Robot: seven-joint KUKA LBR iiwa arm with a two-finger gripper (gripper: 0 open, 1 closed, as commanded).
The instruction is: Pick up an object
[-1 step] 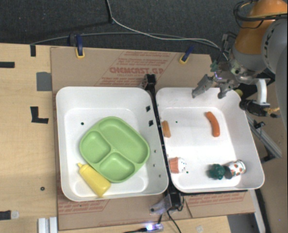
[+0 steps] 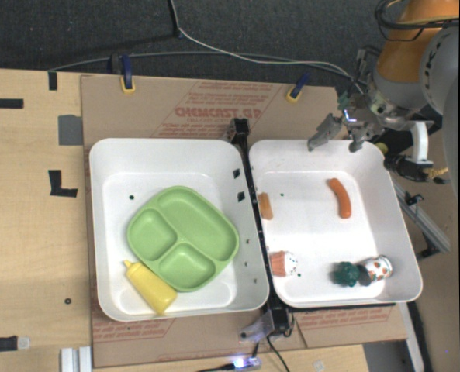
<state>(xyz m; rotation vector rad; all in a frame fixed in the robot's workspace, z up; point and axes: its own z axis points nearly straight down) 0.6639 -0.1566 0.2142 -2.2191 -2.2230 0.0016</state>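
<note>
My gripper [image 2: 338, 138] hangs open above the far edge of the right bin [image 2: 307, 155], its two grey fingers spread apart with nothing between them. Below it in that bin lies an orange sausage [image 2: 340, 197]. A smaller orange piece [image 2: 265, 205] rests by the bin's left wall. Near the front sit a small orange-and-white item [image 2: 282, 263], a dark green toy [image 2: 346, 273] and a white-and-red cup-like object [image 2: 378, 268].
The left bin [image 2: 105, 161] holds a green divided plate [image 2: 183, 237] and a yellow bottle [image 2: 149, 286] at its front left. A black divider clip [image 2: 238, 129] sits between the bins. Cables run along the back of the bench.
</note>
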